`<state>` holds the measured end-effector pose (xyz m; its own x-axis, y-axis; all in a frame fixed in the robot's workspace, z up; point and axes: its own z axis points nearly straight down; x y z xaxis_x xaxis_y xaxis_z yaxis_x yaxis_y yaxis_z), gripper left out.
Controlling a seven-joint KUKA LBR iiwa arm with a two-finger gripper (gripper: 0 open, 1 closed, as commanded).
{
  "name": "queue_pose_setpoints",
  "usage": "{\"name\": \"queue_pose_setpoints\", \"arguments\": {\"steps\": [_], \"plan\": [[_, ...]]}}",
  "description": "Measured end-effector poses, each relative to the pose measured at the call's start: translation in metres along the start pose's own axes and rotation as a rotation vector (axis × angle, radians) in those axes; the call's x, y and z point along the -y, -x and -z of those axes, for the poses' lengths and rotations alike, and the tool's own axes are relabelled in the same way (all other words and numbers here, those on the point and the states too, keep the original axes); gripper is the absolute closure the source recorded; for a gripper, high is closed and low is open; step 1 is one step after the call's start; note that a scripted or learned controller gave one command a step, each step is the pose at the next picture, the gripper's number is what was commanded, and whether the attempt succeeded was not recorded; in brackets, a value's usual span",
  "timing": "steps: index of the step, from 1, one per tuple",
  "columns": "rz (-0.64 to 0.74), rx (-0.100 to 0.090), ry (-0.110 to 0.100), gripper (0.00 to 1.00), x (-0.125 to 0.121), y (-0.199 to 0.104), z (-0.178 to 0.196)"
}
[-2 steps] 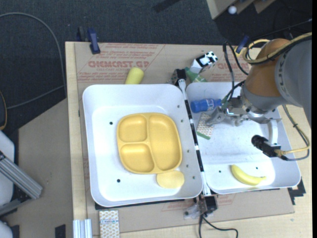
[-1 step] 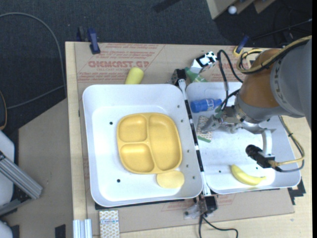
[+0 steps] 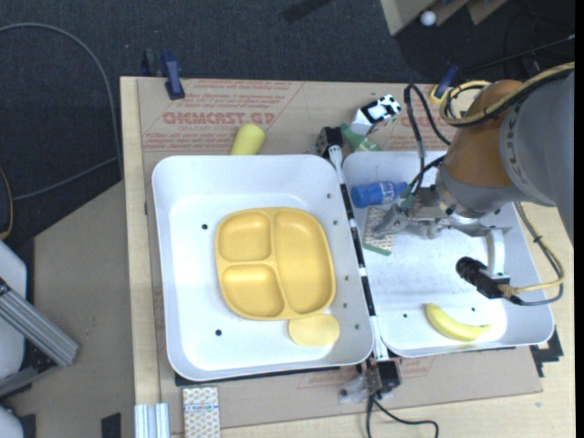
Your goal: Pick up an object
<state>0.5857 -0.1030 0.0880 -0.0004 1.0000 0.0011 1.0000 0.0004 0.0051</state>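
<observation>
My gripper (image 3: pixel 401 219) reaches in from the right and hangs low over the back left part of the right bin (image 3: pixel 511 336). Just under and left of it lies a small flat greenish patterned packet (image 3: pixel 380 238), close to the bin's left wall. A blue can (image 3: pixel 376 192) lies on its side just behind the gripper. Near the bin's front edge rests a yellow banana (image 3: pixel 453 323). The left bin (image 3: pixel 182 245) holds a yellow divided plate (image 3: pixel 274 263), with a pale yellow disc (image 3: pixel 313 329) at its front right corner.
Behind the bins on the bench sit a yellow cylinder (image 3: pixel 247 139) and a black, white and green toy (image 3: pixel 374 115). A blue clamp (image 3: pixel 171 76) grips the bench's back edge. The grey arm (image 3: pixel 538 135) covers the right bin's back right corner.
</observation>
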Motion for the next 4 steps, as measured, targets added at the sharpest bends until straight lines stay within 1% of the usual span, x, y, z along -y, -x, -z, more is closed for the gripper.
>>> {"name": "queue_pose_setpoints", "arguments": {"steps": [1,2,3,4], "plan": [[-0.001,0.002,0.005,0.00,0.045,-0.004,0.000],[-0.002,0.002,0.001,0.00,0.098,0.051,0.000],[0.001,0.002,0.005,0.00,0.060,-0.006,0.000],[-0.002,0.002,-0.002,0.00,0.105,0.058,0.003]]}}
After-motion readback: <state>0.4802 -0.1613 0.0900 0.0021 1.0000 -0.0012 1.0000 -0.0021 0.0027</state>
